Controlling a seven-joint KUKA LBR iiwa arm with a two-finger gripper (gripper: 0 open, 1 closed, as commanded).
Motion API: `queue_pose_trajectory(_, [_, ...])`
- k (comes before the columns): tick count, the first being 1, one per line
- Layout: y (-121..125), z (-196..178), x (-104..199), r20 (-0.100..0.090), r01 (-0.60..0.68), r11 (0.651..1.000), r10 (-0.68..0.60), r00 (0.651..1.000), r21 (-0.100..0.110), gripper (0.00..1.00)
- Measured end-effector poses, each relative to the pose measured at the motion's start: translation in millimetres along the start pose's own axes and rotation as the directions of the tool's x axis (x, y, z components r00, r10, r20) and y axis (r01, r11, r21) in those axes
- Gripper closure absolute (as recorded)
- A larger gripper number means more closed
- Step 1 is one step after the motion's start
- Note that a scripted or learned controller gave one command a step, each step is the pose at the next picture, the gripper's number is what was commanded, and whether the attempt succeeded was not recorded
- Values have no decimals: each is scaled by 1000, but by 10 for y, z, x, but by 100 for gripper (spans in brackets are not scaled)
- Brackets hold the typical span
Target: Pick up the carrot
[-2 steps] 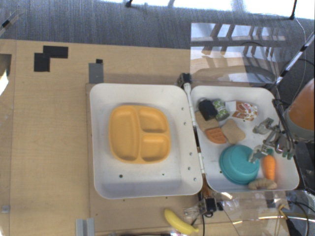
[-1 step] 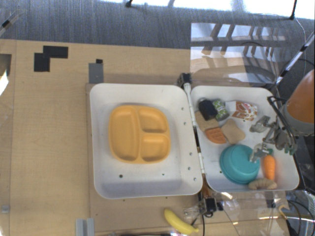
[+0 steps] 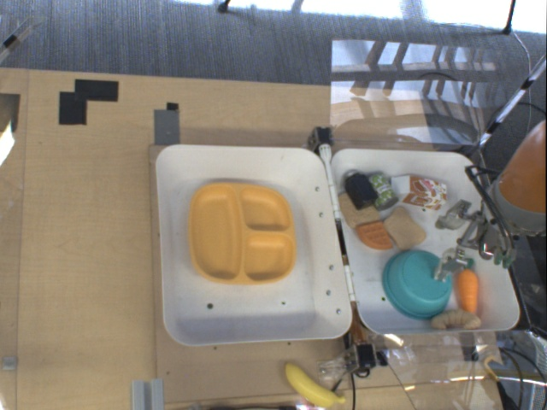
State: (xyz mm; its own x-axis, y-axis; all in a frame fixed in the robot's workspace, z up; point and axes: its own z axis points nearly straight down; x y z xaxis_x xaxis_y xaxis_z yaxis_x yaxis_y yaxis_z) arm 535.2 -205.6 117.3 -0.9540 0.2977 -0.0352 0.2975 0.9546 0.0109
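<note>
The carrot [image 3: 467, 290] was a short, stubby orange piece with a blunt, rounded shape. It lay flat on the floor of the right-hand white bin [image 3: 504, 314], down toward that bin's five o'clock corner. Its long axis ran roughly from twelve to six o'clock, the top end slightly narrower than the lower end.

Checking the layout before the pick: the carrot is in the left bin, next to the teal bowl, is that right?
Not quite. The camera view shows the carrot in the right bin, not the left one. It does lie next to the teal bowl, on the bowl's right.
</note>
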Motion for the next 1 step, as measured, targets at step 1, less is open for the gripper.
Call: queue_pose_trajectory(1, [-23, -11, 76, 25, -49, 999, 49, 998, -2, 0])
